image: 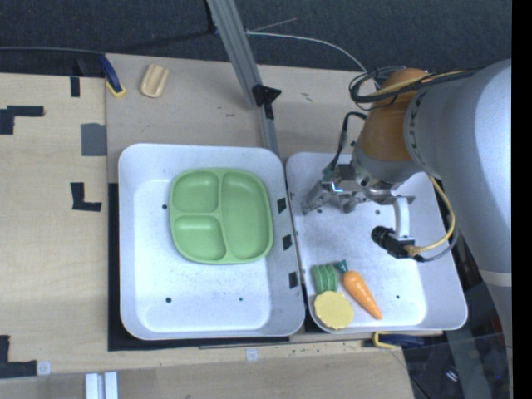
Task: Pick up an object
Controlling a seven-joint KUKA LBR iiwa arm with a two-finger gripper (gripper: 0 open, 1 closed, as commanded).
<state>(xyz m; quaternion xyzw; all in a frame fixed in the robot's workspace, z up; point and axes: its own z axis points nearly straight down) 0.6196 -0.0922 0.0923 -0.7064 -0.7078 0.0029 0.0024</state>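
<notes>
While the grey two-finger gripper [331, 194] hangs spread and empty near the right white bin's [432, 306] far-left side, the orange plastic carrot [362, 293] lies toward the near rim, long axis diagonal, so it'd have to reach nearer.

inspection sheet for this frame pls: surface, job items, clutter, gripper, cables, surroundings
Surface: left bin and right bin side by side on the wooden bench.
Job's things: carrot, yellow disc, green toy, bunched at the right bin's near-left corner.
Clutter: green divided plate in the left bin.
Gripper: gripper over the right bin's far part, nothing between its fingers.
Cables: yellow and black leads at the wrist.
Surroundings: beige block, metal post.
</notes>
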